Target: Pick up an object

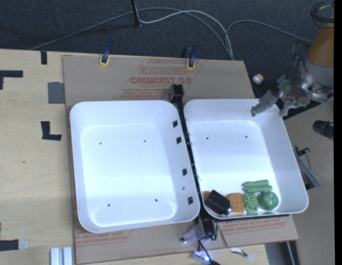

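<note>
Cardboard sheet (154,76) under the bins: red printed wording, large line reading roughly "CHEMCAST G.P.", partly hidden by the bins. Smaller red lines above and below it: too small to read. No other legible text.

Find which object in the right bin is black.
The black block, leftmost of the cluster at the right bin's near edge; its neighbours are orange or green.

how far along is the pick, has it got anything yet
Nothing looks done: the green ball, green ridged piece, orange piece and black object all lie clustered in the near corner of the right bin. In hand: the gripper hangs at that bin's far right rim, away from them. Left: reaching the cluster, grasping one and lifting it.
</note>
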